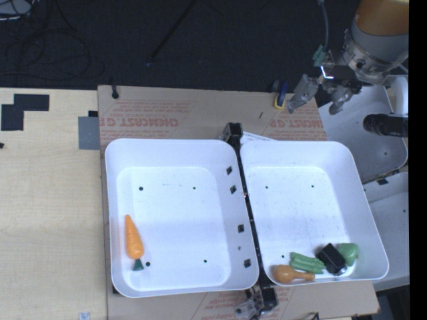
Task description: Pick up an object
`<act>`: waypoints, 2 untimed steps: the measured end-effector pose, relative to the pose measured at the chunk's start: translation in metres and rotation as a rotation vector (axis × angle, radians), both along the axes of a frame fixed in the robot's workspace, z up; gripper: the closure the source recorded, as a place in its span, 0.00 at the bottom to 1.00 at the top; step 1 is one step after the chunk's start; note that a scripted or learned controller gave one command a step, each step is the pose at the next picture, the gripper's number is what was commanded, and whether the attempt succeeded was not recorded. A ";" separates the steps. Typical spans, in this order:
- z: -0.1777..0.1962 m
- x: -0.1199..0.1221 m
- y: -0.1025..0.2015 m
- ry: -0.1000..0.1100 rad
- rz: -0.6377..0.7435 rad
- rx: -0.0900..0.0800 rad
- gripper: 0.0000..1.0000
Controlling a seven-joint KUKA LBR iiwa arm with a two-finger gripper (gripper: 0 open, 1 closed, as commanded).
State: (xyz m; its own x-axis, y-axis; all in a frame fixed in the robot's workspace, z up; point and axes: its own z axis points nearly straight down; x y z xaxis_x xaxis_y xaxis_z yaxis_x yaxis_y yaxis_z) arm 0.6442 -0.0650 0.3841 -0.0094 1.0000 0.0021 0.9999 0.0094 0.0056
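An orange toy carrot (133, 238) with a green stub lies near the front left corner of the left bin (113, 199). In the front right corner of the right bin (363, 192) several small items are bunched: a green pod (306, 263), a black block (331, 258), a green lump (348, 251) and a tan gourd-shaped piece (291, 274). My gripper (319, 99) hangs high beyond the right bin's far edge, open, with nothing between its fingers (300, 97). It is far from all the objects.
A black divider (241, 205) with clips joins the two bins. The bins rest on a brown cardboard sheet (173, 115). A small yellow and blue item (279, 97) sits on the cardboard near the gripper. Grey robot mounting hardware (387, 132) is at the right.
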 end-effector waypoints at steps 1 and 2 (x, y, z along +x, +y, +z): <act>0.071 -0.005 0.086 0.001 0.000 0.000 0.00; 0.160 -0.038 0.159 -0.001 0.000 0.001 0.00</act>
